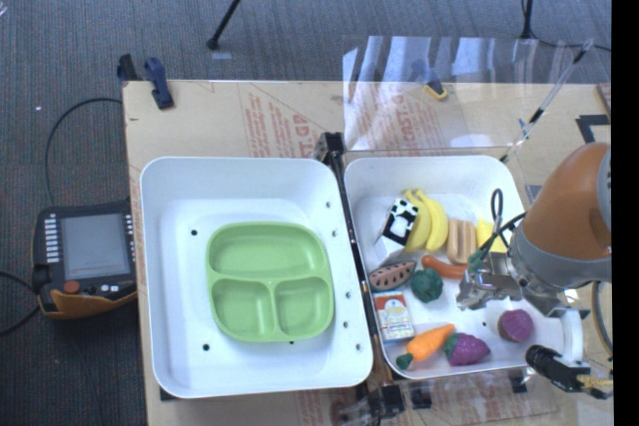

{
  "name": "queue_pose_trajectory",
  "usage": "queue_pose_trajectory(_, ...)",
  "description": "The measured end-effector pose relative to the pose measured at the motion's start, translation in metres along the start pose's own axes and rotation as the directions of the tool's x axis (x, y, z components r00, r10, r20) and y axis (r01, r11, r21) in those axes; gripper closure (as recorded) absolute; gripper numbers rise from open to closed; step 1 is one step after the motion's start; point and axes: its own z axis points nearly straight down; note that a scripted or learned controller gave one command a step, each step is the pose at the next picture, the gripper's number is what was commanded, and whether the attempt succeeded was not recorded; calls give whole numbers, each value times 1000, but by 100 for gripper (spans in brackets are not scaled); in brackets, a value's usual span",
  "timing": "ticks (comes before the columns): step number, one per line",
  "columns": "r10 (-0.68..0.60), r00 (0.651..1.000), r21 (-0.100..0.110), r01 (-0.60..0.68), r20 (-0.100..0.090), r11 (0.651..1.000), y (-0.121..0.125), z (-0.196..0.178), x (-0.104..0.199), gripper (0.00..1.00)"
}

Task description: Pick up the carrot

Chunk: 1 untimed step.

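My pincer hangs over the right bin, carrot below-left of it.

The carrot (429, 342) lies near the front wall of the right bin (361, 183), between the small carton (395, 317) and the purple grapes (466, 349), leafy end toward the front-left corner, its long axis slanting up to the right. My gripper (483, 286) hovers up and right of it, near the broccoli (427, 285); whether it is spread or pressed together I cannot tell.
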Motion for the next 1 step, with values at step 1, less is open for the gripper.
queue_pose_trajectory(1,0,1000,1,0,0,1000,0,1,0,0)
